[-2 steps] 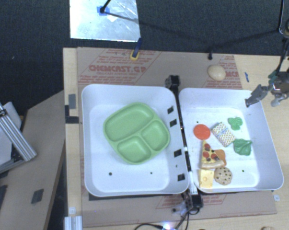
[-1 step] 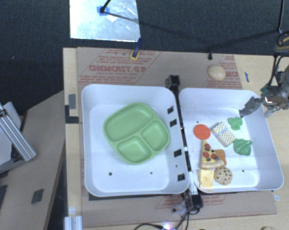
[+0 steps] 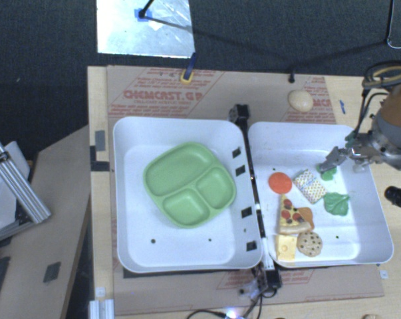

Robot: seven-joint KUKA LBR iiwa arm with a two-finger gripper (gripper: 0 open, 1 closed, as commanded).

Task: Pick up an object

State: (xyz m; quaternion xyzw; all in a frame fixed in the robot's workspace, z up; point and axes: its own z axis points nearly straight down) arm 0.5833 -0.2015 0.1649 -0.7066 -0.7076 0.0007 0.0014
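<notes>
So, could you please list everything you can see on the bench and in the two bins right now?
White bins: two, side by side on the bench.
Divided plate: one, light green, in the left bin.
Round slice: one, red-orange, right bin near the divider.
Patterned block: one, white with coloured specks, right of the slice.
Leafy pieces: two, green, right bin, one just under the gripper.
Pizza slice: one, right bin, below the round slice.
Cheese piece: one, yellow, front of right bin.
Cookie: one, brown, beside the cheese.
Egg-like ball: one, beige, on the board behind the right bin.
Gripper: one, grey, over the right bin's far right side.
</notes>
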